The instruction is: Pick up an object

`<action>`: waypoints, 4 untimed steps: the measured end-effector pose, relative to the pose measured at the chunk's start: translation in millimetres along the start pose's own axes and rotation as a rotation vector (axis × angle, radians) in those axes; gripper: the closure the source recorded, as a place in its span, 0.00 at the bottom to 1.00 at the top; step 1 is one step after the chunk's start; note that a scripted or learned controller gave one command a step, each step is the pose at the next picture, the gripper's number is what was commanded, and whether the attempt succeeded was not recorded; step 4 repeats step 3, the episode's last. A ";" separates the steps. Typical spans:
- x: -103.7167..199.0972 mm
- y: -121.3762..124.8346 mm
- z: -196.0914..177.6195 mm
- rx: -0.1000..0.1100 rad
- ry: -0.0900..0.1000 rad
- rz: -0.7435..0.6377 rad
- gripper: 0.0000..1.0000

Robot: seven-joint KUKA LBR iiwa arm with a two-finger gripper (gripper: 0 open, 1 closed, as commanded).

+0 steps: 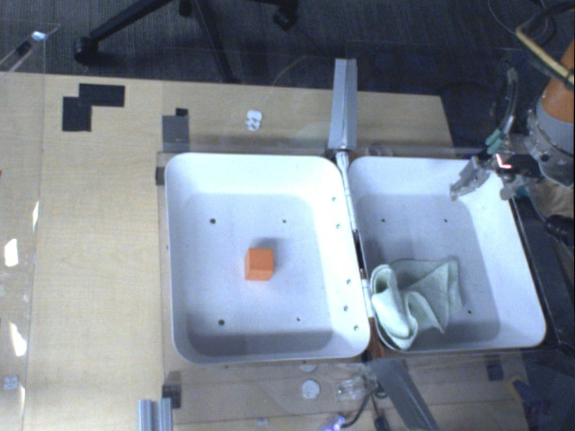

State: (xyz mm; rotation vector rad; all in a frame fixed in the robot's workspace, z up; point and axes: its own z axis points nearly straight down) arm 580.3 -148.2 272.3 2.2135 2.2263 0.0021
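Pale wood made up the worktop (90, 241) in the camera view, carrying two white bins: the left bin (193, 268) held a small orange cube (260, 264) near its middle, the right bin (503, 268) a crumpled pale cloth (418, 296) in its near-left corner. Your pincer (490, 176) hovered at the right bin's far-right corner, well apart from both; whether it was spread or pressed together I could not tell. You would have done best, I judge, to descend straight over the cloth's bunched folds, or centre squarely on the cube.

The light wooden bench (90, 268) bears two shallow white bins side by side, touching along a metal divider (342, 115); the left bin (189, 241) sits mid-bench; the right bin (503, 268) reaches its right end; black patches (90, 104) mark its far left corner.
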 end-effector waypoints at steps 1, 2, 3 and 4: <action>-24.7 12.2 162.6 0.002 0.001 -0.041 0.00; -23.5 14.4 151.1 -0.003 0.000 -0.043 1.00; 25.8 41.0 29.7 -0.005 0.000 -0.105 1.00; 25.8 41.0 29.7 -0.005 0.000 -0.105 1.00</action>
